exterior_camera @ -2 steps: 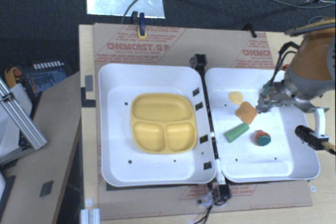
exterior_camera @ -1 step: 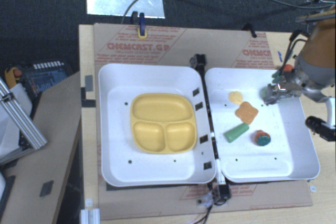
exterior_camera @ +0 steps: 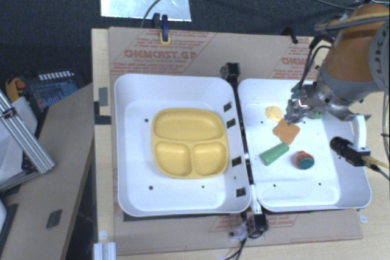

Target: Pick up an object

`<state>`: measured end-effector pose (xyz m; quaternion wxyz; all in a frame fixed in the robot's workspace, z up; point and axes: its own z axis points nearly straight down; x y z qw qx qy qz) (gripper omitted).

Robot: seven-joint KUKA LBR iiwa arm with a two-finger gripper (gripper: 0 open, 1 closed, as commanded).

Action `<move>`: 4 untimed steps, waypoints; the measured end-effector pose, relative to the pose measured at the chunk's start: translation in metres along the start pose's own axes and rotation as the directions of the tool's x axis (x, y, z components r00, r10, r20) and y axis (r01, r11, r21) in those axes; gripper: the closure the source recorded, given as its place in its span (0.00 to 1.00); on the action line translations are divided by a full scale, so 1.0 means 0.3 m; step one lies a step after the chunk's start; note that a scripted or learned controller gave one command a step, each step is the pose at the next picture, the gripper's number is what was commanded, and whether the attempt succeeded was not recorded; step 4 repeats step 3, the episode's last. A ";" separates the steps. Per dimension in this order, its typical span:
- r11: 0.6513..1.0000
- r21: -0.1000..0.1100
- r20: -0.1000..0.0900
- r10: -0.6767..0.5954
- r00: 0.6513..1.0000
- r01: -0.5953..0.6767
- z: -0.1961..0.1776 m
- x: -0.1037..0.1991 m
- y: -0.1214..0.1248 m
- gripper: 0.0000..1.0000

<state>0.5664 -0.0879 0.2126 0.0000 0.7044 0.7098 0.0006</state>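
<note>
In the right bin [exterior_camera: 317,192] lie an orange flat piece [exterior_camera: 286,131], a small yellow object [exterior_camera: 273,112], a green cylinder [exterior_camera: 274,153] and a red and blue ball [exterior_camera: 304,160]. My gripper [exterior_camera: 300,108] hangs low over the bin, just above and to the right of the orange piece, close to the yellow object. Nothing shows between its fingers.
The left bin [exterior_camera: 131,192] holds a yellow divided plate [exterior_camera: 189,142]. A black clamp strip [exterior_camera: 237,131] runs between the two bins. Bare white floor lies along the front of the right bin. A cardboard sheet [exterior_camera: 177,49] lies under both bins.
</note>
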 end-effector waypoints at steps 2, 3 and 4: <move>1.000 -0.001 0.000 -0.001 1.000 0.001 -0.031 0.333 -0.067 1.00; 1.000 -0.001 -0.001 -0.003 1.000 0.003 -0.065 0.515 -0.075 1.00; 1.000 -0.001 -0.001 -0.003 1.000 0.003 -0.065 0.515 -0.075 1.00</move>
